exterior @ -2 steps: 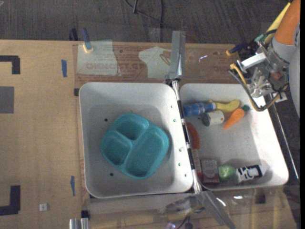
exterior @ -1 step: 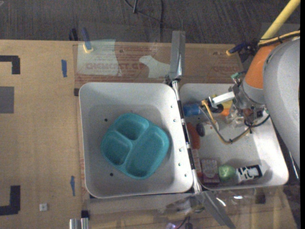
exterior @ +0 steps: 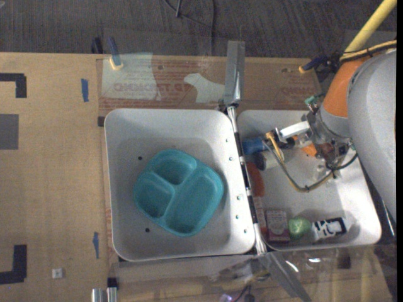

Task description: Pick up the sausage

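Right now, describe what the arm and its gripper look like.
The arm is thick, rounded and grey, with an orange band above the wrist. The gripper at its end is a small cluster of pale and dark parts, with a thin looped cable.

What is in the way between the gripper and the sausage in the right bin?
Nothing visible. The gripper is over the middle of the right bin. The sausage lies along that bin's left wall, with bare floor between them. A blue thing sits close beside the sausage's upper end.
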`<state>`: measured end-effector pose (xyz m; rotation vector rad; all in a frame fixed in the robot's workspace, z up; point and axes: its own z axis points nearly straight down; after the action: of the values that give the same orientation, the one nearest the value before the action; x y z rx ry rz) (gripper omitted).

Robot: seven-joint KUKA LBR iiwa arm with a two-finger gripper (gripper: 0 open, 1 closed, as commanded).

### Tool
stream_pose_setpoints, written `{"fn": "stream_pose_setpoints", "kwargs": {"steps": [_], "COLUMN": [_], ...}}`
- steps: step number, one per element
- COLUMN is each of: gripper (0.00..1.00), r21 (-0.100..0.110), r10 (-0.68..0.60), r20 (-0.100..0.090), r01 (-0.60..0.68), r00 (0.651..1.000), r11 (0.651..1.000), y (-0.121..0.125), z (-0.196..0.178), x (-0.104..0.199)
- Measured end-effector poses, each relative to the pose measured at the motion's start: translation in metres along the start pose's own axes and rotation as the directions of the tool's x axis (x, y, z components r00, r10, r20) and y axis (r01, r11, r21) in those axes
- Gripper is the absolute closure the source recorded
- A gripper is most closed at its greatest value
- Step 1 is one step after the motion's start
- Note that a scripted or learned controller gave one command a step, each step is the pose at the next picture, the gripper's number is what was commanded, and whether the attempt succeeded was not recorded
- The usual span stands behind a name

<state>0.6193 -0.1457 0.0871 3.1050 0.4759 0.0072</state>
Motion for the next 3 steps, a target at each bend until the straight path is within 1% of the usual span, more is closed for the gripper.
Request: {"fn": "stream_pose_setpoints", "kwargs": {"steps": [1,2,3], "gripper": [0.0,1.0,1.0], "r21": [0.015,0.023,0.004], "r10": [0.027,0.023,0.002], "r20": [-0.008,0.0,0.008], "r01": [-0.027,-0.023,-0.002], "r00": [1.0,1.0,1.0], "r11": [1.0,0.999,1.0], "y": [0.058,0.056,0.051], "z": [0.0,-0.005,-0.129], "x": [-0.043,-0.043,-0.058]}}
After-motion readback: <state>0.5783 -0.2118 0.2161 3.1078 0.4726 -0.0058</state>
